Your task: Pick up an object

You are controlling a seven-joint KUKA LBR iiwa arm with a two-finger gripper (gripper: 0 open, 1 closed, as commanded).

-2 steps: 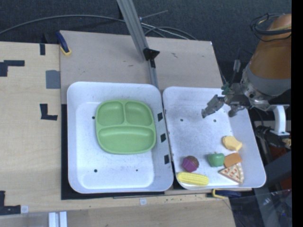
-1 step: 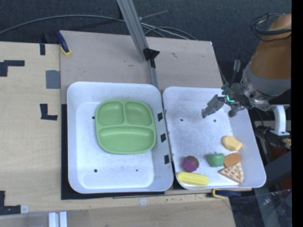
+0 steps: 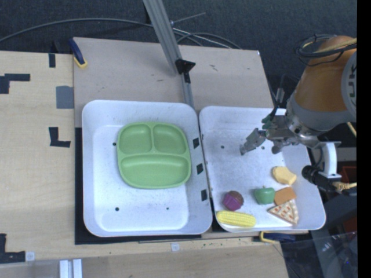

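Gripper [image 3: 262, 143] hangs over the right bin's [image 3: 232, 126] bare middle, fingers spread wide and holding nothing. Toy foods cluster along the bin's near edge; the yellow piece [image 3: 284, 175] lies nearest, so centre over it before descending and closing.

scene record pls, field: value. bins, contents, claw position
left bin: holds green divided plate, upright
right bin: toy food clustered along its near edge
right bin items: corn cob, purple round item, green item, orange piece, pizza slice, pale yellow piece
claw: over the right bin's middle, apart from the food
claw contents: nothing seen between fingers
arm: enters from the view's right
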